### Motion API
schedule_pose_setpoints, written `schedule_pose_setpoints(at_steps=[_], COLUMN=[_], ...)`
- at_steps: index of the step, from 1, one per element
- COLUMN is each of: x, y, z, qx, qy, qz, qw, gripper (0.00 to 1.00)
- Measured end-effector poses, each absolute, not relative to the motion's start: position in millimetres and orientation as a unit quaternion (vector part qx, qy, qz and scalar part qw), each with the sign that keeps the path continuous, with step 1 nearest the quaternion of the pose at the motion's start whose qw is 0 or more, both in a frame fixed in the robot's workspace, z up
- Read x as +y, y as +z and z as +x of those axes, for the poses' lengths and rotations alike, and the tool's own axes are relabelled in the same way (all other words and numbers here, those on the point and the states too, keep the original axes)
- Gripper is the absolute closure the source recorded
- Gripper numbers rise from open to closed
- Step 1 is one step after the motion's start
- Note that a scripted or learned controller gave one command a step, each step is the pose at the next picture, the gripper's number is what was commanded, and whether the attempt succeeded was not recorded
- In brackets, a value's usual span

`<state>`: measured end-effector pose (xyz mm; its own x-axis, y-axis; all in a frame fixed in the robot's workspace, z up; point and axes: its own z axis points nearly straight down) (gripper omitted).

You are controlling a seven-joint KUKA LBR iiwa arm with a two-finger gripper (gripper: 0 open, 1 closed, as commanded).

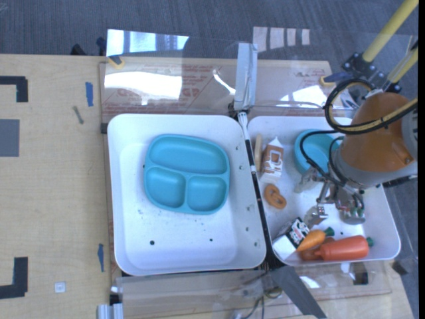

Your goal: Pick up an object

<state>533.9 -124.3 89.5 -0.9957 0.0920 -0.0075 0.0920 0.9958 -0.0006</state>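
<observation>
Two shallow white plastic bins: left bin (126, 191) contains one blue three-compartment tray (187, 173). Right bin (385, 234) contains one orange plastic carrot (335, 246) near its front edge. Claw (332, 201) above the right bin; state indeterminable.

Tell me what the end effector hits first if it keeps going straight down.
Most likely bare floor of the right bin: the end effector points down over a white patch between the blue bowl and the carrot. Depth is hard to judge from this slanted view, so a slight drift could clip the carrot.
</observation>
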Motion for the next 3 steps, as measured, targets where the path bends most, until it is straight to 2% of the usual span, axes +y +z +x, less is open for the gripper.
schedule_pose_setpoints(at_steps=[1, 2, 3], x=[-121, -91, -131], y=[89, 88, 90], z=[592.4, 649.6, 530.3], qx=[0.996, 0.998, 0.999], qy=[0.0007, -0.0003, -0.0017], qz=[0.084, 0.061, -0.042], qw=[0.006, 0.005, 0.005], gripper=[0.0, 0.0, 0.0])
